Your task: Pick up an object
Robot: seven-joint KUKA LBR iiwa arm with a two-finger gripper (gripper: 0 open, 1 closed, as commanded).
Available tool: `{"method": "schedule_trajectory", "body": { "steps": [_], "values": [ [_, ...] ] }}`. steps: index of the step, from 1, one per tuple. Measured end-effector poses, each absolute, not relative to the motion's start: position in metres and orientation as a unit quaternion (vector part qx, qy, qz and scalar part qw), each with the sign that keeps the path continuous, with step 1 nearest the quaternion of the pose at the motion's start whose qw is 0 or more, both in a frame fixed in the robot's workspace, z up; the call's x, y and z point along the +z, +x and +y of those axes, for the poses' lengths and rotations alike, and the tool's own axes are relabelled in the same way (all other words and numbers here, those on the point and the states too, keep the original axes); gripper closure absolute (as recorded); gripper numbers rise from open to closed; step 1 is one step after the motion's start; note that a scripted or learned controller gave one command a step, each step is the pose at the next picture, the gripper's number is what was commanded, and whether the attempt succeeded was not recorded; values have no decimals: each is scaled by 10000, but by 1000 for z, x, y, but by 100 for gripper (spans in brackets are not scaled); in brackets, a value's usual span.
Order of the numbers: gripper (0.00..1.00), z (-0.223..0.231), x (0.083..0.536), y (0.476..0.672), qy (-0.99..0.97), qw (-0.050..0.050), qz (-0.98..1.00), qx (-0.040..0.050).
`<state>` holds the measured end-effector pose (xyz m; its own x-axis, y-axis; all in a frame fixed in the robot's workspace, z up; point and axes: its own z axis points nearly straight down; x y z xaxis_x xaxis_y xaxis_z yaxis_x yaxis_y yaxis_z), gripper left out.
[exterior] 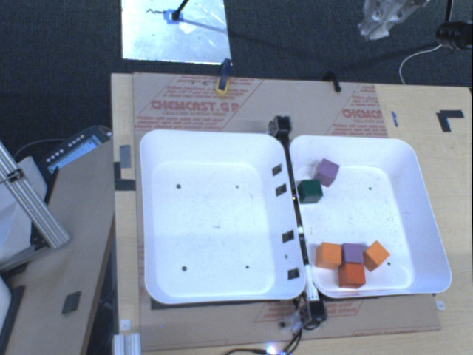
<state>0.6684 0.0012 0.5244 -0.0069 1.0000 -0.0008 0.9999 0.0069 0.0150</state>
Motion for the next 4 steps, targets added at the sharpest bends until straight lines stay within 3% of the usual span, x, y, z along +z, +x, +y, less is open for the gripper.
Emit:
{"method": "schedule_trajectory", "body": {
  "steps": [3, 4],
  "values": [
    [100, -188, 535, 667, 7090, 25, 7053, -1],
    [100, -208, 536, 668, 7074, 22, 7068, 5]
  ]
}}
